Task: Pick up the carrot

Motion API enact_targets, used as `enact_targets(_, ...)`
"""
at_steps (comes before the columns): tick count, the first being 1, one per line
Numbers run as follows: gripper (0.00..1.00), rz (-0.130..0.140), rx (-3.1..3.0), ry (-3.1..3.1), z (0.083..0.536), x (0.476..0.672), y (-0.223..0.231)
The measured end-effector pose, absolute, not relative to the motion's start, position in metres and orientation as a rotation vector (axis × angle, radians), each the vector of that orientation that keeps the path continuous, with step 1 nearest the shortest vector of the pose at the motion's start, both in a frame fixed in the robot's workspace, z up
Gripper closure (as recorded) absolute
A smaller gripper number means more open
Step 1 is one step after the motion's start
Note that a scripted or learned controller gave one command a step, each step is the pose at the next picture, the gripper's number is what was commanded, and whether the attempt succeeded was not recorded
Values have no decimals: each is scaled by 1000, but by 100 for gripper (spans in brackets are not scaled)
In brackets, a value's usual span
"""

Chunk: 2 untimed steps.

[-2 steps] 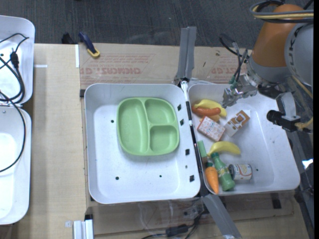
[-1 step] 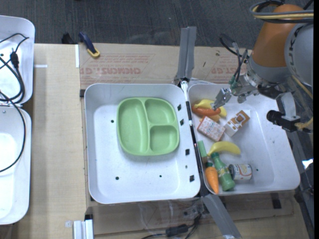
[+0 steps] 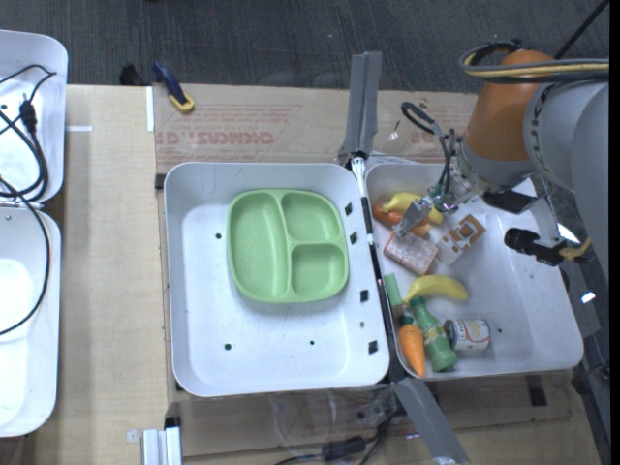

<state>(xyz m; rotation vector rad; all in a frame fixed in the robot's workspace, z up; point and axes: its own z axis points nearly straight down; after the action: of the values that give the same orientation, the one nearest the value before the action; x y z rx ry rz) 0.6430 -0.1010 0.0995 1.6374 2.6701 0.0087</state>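
The carrot point(image 3: 413, 349) lies at the lower left corner of the right bin point(image 3: 523, 352), long axis roughly up-down in frame; the end effector point(image 3: 433, 204) sits well above it, toward the frame's top, its grip state impossible to tell

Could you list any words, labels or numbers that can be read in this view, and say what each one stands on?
Red printing on the cardboard sheet behind the bins: upside down and too blurred to read.
Label on the small can in the right bin: too small to read.
Patterned boxes near the claw: no legible text.
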Motion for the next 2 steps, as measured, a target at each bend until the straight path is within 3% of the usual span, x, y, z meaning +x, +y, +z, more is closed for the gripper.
enact_targets(1, 100, 12, 1629, 2663, 111, 646, -102)
enact_targets(2, 0, 12, 1630, 2663, 111, 645, -101)
